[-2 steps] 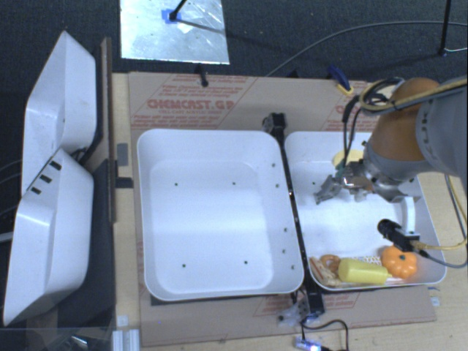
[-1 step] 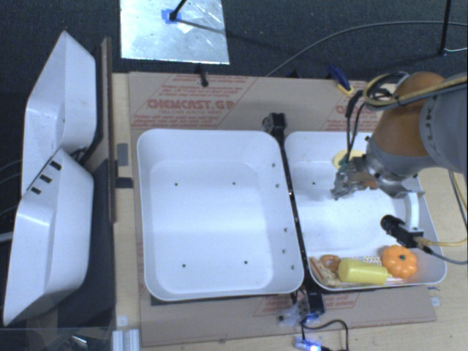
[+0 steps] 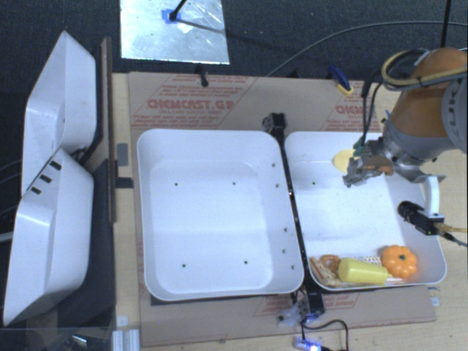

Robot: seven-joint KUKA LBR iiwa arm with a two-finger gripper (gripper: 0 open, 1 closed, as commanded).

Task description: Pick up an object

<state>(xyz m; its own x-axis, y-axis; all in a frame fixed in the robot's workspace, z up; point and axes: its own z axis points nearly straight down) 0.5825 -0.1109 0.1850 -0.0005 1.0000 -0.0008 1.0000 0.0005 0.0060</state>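
Clustered at five o'clock, the yellow block [image 3: 362, 271] and orange pumpkin [image 3: 399, 260] lie well apart from the pincer [image 3: 358, 172], its opening unreadable, beside a pale yellow disc [image 3: 342, 159] at two o'clock, risking an empty close against the right bin's [image 3: 329, 218] floor.

bins [image 3: 212, 141]: 2 (white) | pumpkin [image 3: 399, 260]: 1 | yellow block [image 3: 361, 272]: 1 | pretzel [image 3: 328, 265]: 1
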